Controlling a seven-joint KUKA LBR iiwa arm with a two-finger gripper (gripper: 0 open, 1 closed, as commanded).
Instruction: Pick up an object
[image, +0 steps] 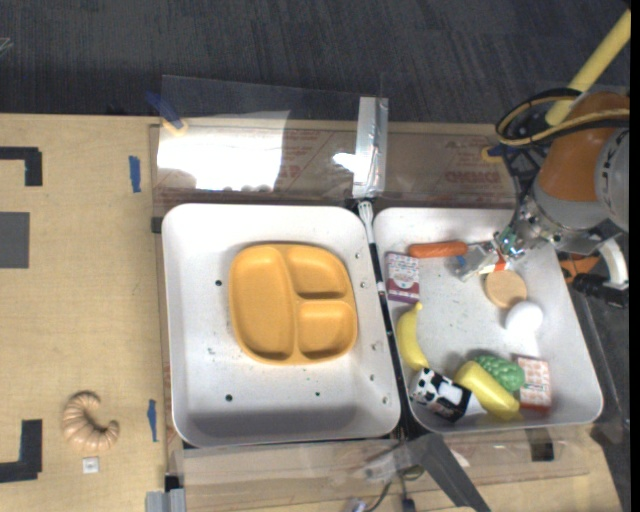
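Objects: nine lie in the right bin; none is between the tool's fingers.
Carrot: one, orange, lying crosswise near the bin's far wall, just left of the tool.
Carton: one small pink-and-white box, just below the carrot, by the bin's left wall.
Banana: one, yellow, curved along the left wall below the carton.
Cow toy: one, black and white, at the near edge, beside the banana's lower end.
Corn: one yellow piece, tilted, touching a green item.
Small box: one, red and white, just right of the green item.
Round cookie: one, tan, just below the tool.
Egg: one, white, just below the cookie.
Tool: low over the bin's far part, between carrot and cookie; cannot tell whether released or clenched.
Arm: reaches in from the right, orange band above the wrist, angled down and leftward.
Left bin: one, with one yellow divided tray, three compartments.
Worktop: one croissant at the near left, well apart from both bins.
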